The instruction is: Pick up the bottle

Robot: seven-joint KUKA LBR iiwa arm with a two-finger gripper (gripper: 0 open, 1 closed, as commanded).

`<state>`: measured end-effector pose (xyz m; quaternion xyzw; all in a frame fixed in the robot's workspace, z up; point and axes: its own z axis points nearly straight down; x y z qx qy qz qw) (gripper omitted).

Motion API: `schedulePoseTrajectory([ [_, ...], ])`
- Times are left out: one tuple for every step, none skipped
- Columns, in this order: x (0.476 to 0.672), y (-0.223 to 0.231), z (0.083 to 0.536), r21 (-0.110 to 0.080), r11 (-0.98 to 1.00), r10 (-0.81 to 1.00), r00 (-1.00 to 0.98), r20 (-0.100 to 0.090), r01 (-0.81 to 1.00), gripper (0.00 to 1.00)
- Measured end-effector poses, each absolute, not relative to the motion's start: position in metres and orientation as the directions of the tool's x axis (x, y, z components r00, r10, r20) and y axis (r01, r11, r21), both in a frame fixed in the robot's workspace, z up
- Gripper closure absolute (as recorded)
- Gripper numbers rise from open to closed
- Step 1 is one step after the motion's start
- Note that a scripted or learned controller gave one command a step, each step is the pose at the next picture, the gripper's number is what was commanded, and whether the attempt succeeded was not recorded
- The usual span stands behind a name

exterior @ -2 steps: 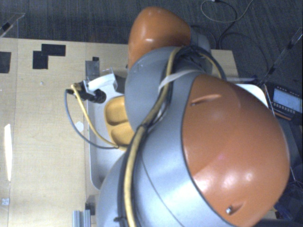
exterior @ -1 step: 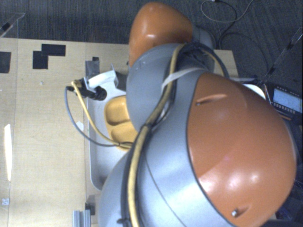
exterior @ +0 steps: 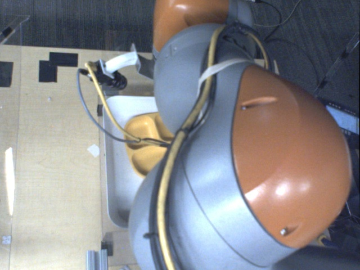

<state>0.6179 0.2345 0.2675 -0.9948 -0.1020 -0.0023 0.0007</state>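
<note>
Claw: you can't tell its state here, spread or pressed together, nor what it touches.

Bottle: you can't confirm it. There's a rounded yellow thing (exterior: 145, 145) in the bin (exterior: 114, 173), about midway along the bin's left wall. It's apart from that wall, with bare white floor between them. Its right side runs under the arm (exterior: 191, 72). You can't tell whether that's the bottle, and the long axis and heading can't be read from the part that shows.

Arm pose:
- It sits close under the camera, coming in from the right and bottom and spanning the bin's right part.
- A big orange dome (exterior: 287, 162) is at the right.
- A second orange cap (exterior: 188, 7) is at the top, beyond the bin's far edge.
- Grey links join the two.
- A yellow cable (exterior: 167, 179) runs up along the grey links.
- Thin leads (exterior: 100, 103) loop from near the bin's far left corner, across the left wall, to the yellow thing.

Bench (exterior: 50, 162):
- Black patches (exterior: 59, 66) sit near its far edge.
- A small white scrap (exterior: 93, 149) lies just left of the bin.
</note>
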Motion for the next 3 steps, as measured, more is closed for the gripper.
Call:
schedulePoseTrajectory([
  [0.653,0.235,0.307,-0.002,-0.979,0.202,0.979,0.004,0.202,1.0],
  [0.64,0.236,0.239,0.0,-0.915,0.405,0.915,0.002,0.405,1.0],
  [0.656,0.231,0.281,-0.002,-0.979,0.202,0.979,0.004,0.202,1.0],
])
